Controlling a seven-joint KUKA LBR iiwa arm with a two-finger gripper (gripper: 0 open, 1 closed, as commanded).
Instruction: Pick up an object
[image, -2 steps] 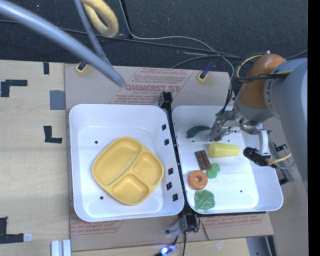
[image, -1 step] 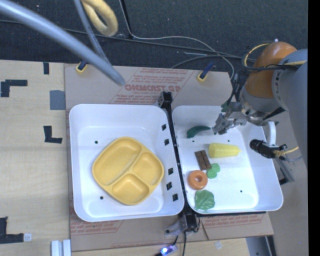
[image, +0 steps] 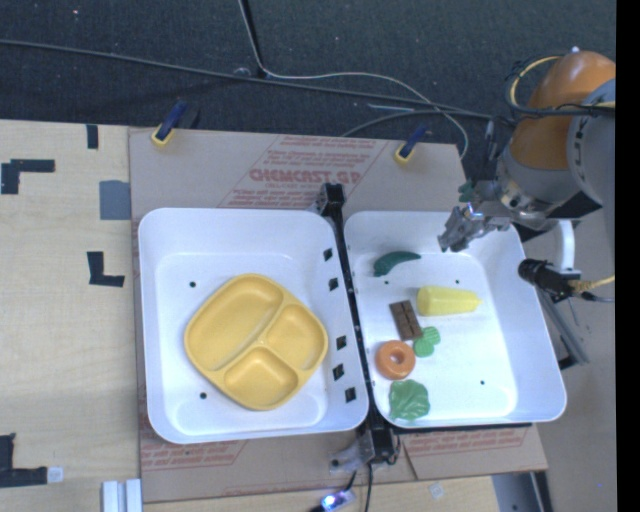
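Note:
The right bin (image: 500, 395) holds several toy foods: a dark green curved piece (image: 395, 262), a yellow corn cob (image: 447, 301), a brown bar (image: 405, 319), a small green piece (image: 427, 341), an orange ring (image: 395, 359) and a green leafy piece (image: 409, 400). My gripper (image: 456, 234) hangs over the bin's far right corner, above and to the right of the dark green piece and behind the corn. Nothing shows between its fingers.
The left bin (image: 165, 250) carries a yellow divided plate (image: 256, 341). A black divider (image: 340, 290) runs between the bins. Cables cross the dark surface behind, with two yellow clamps (image: 168, 125) on the cardboard's far edge.

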